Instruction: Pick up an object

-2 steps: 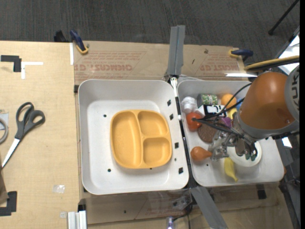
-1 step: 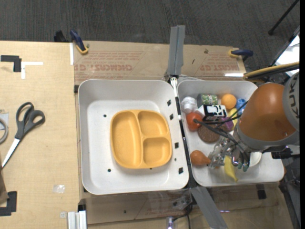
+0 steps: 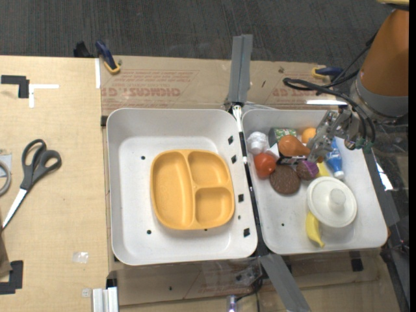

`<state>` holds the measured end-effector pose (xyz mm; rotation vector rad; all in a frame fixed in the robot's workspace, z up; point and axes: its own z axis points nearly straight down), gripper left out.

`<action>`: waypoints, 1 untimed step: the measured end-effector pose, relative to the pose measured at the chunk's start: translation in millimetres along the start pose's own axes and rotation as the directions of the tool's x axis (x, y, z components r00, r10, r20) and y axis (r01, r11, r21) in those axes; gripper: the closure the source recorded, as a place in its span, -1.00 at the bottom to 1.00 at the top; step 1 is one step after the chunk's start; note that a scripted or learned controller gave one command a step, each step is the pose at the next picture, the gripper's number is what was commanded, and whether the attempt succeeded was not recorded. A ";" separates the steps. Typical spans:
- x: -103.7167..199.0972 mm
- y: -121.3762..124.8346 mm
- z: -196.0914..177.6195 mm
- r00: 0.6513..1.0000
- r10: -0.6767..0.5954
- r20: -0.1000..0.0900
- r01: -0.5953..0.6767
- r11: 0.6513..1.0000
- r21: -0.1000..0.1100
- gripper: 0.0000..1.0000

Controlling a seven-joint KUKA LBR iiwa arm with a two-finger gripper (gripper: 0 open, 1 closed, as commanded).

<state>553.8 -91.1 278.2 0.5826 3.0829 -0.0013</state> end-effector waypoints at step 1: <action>-26.2 55.3 3.8 0.995 0.103 -0.001 -0.103 0.995 0.001 1.00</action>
